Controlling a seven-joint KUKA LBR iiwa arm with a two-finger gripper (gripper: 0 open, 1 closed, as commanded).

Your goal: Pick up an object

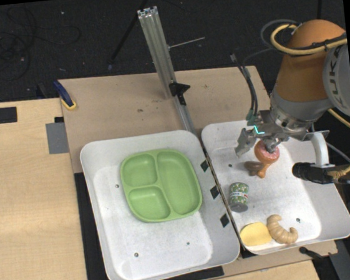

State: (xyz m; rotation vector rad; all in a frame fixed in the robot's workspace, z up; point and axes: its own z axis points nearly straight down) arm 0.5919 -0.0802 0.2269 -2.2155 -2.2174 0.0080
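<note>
Lying nearest, tan croissant-shaped toy [282, 229] and yellow piece [255, 234] are sitting in right bin [321, 213], while gripper [264, 143] is hovering directly over pink-and-brown toy [263, 157], grip state impossible to tell.

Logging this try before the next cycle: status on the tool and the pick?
Tool low over right bin, fingers unclear. Pink-and-brown object right beneath it, grasp unconfirmed. Small can, yellow piece and tan toy lie apart, nearer the camera.
</note>
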